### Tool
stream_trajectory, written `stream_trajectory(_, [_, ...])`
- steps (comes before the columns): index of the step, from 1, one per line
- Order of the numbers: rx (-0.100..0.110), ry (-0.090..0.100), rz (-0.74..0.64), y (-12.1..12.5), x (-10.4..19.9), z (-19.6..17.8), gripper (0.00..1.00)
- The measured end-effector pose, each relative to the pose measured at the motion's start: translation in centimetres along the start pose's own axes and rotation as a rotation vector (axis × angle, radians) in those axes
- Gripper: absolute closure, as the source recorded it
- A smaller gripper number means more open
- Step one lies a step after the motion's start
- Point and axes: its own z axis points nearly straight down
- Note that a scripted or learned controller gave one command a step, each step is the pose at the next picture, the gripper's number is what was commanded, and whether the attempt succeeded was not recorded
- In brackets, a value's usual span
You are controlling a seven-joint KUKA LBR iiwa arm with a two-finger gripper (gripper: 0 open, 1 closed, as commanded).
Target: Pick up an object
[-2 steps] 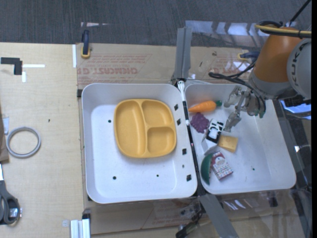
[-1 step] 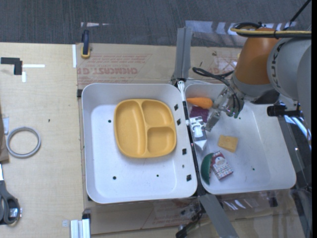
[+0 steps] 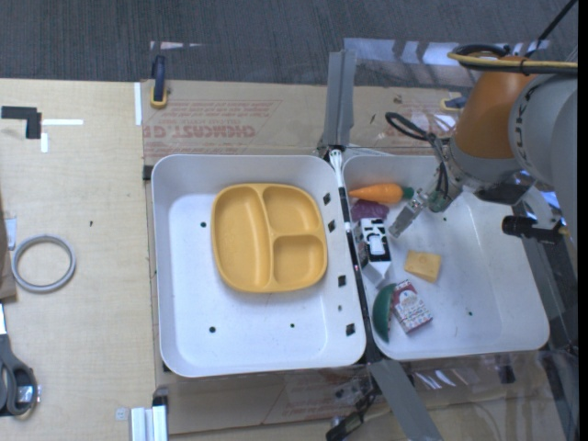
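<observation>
From above, two white bins sit side by side on the table. The left bin (image 3: 184,338) holds a yellow plate (image 3: 270,237) with three parts. The right bin (image 3: 496,320) holds the small things: a carrot (image 3: 378,192) at the back, a purple thing (image 3: 371,209) just in front of it, a black and white toy (image 3: 376,242), a cheese block (image 3: 424,265), a red box (image 3: 412,307) and a green thing (image 3: 383,310) beside the box.

The arm (image 3: 496,108) comes in from the right, and its pincer (image 3: 401,219) points down and to the left inside the right bin. The carrot is just behind the tip and lies long-ways from left to right. The purple thing and the toy are just to the tip's left. The cheese is near, in front of it.

I cannot tell if the pincer is open or closed. Nothing looks caught in it. I think it will try for one of the near things next.
</observation>
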Motion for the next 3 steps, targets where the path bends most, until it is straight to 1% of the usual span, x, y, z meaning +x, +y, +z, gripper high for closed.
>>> stream_trajectory(1, [-0.001,-0.001,0.027,-5.9,-5.5,-4.0,0.0])
stream_trajectory(2, [0.001,0.002,0.227,-3.5,0.2,-1.4,0.0])
stream_trajectory(3, [0.001,0.001,0.377,1.9,-1.4,0.0,0.0])
